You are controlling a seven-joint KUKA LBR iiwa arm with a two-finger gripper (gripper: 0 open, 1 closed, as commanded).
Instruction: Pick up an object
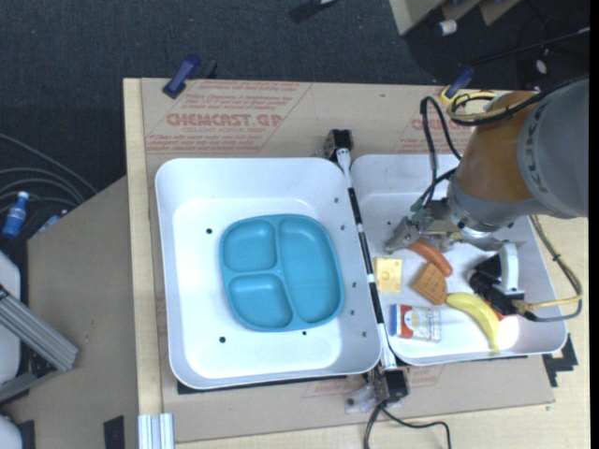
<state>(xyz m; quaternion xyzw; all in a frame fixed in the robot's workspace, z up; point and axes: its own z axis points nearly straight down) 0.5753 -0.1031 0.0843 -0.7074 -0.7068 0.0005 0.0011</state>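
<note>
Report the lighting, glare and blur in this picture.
Camera view: even, soft light, faint shadows. Glare whitens the right bin's near corner beside the banana. The blue tray looks sharp; the arm is slightly soft, and the carton's print is unreadable.

Toys crowd the right bin (402,171); the blue plate (281,271) fills the left bin's (187,195) middle.

We see two bins of smooth white plastic, the left bin (187,204) faintly glossy, the right bin (393,171) too. The divided tray (281,271) looks like matt blue plastic. The bench (234,120) is covered in brown printed paper. The banana (475,314) has a waxy yellow sheen. The arm (552,152) shows dull grey metal.
</note>
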